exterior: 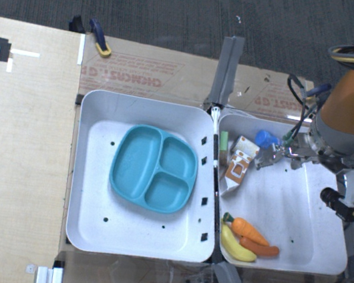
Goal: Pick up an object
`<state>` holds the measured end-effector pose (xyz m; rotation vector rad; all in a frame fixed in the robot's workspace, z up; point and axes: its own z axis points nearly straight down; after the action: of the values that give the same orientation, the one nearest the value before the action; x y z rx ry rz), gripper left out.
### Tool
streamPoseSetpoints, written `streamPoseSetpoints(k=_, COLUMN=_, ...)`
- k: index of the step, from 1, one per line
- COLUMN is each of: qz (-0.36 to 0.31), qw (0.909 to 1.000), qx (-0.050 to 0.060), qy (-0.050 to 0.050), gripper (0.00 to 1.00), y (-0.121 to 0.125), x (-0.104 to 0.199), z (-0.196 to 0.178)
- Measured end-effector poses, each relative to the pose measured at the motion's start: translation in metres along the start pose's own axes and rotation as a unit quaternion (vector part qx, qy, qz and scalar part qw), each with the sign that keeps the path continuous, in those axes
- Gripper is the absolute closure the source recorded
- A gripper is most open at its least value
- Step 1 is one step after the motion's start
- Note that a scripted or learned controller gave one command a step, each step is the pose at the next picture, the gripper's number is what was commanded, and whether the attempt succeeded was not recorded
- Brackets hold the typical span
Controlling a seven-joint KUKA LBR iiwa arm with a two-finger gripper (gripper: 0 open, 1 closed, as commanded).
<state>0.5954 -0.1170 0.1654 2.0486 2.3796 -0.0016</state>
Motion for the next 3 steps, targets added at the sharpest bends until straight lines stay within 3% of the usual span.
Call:
streamPoseSetpoints(k=1, qz=0.032, qw=0.9994, qx=-0.013, qy=-0.003, gripper=0.0, y=0.059, x=-0.025, z=0.049)
streamPoseSetpoints(k=2, qz=0.033, qw=0.9994, qx=-0.005, qy=-0.005, gripper=1.0, y=0.055, x=-0.031, z=0.037)
streamPoseSetpoints(k=3, qz=0.029, qw=0.9996, qx=0.0, qy=0.0, gripper=1.0, y=0.069, x=0.032, z=-0.055)
